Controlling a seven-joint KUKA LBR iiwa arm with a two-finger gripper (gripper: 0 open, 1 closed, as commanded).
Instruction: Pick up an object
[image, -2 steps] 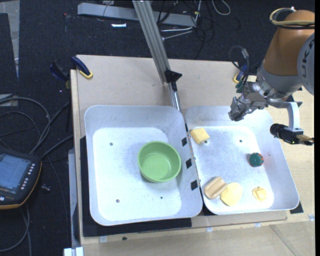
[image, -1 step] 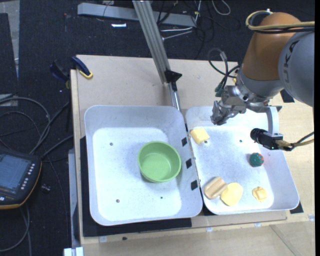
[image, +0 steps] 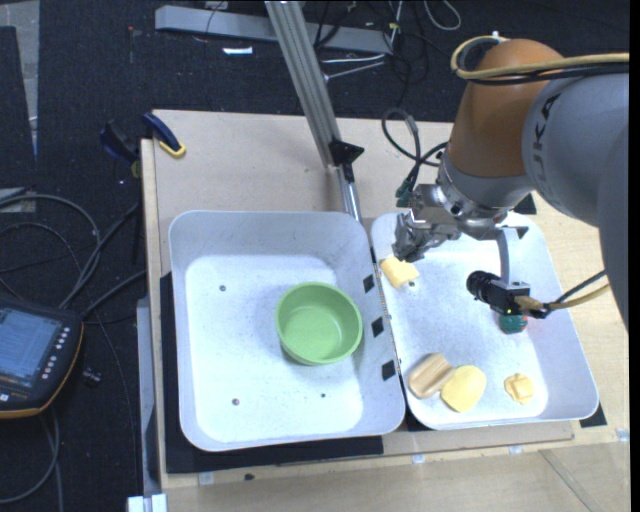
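Hovering over the far left part of the right bin (image: 560, 330), the hand (image: 410, 248) sits just above a small yellow block (image: 400, 272), which looks like the thing it is going for. The block lies on the bin floor close to the wall beside the left bin (image: 230, 320), and it seems to touch or nearly touch the hand's tip. Whether the hand is apart or together I cannot tell from this angle, and nothing shows the block as gripped. To grasp well, I judge the hand should centre over the block, come straight down to straddle it, and keep clear of the sloping wall just beside it, since a nudge could push the block against that wall. The right bin also holds a tan oblong piece (image: 429, 373), a rounded yellow piece (image: 463, 388) touching it, and a little yellow piece (image: 518, 386) apart, toward the near right corner. The left bin holds one green bowl (image: 319, 322), upright and empty, near its middle. Both bins rest on the desk (image: 250, 160)
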